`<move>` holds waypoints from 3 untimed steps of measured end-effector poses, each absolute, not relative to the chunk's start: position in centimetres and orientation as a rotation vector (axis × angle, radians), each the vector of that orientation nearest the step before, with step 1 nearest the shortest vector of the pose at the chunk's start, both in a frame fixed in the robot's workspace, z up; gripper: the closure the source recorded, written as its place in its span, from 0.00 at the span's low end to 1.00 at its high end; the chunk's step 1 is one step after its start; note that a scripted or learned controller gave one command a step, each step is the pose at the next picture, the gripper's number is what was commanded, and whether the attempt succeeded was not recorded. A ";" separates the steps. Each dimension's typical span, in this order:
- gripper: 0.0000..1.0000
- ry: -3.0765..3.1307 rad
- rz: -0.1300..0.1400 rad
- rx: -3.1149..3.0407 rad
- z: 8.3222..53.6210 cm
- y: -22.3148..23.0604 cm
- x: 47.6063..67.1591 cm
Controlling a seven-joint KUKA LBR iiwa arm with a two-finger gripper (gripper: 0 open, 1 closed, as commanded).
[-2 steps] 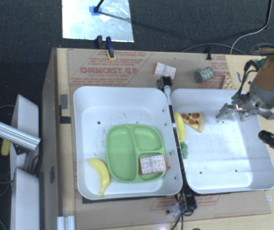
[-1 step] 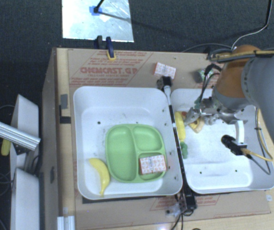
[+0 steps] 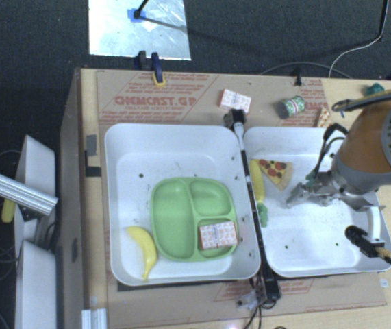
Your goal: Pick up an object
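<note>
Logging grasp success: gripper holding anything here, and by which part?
Nothing held. The gripper is over bare floor of the right bin, apart from the pizza slice.

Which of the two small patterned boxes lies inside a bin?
The patterned box on the green divided plate in the left bin. The other patterned box lies outside, on the cardboard behind the bins.
</note>
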State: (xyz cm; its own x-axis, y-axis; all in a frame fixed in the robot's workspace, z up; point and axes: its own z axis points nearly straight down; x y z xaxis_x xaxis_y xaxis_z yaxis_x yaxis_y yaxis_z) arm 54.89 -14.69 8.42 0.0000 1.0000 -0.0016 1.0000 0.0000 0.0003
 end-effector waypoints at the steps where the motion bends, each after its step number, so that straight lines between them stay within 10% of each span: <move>1: 0.00 2.218 0.002 2.217 12.2 -20.8 58.9; 3: 0.00 2.223 0.000 2.220 8.4 -12.8 51.6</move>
State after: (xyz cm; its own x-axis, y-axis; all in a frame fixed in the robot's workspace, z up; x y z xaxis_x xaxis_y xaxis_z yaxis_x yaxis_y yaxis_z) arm 51.64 -12.80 8.42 -0.0014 1.0000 -0.0002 1.0000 0.0014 0.0006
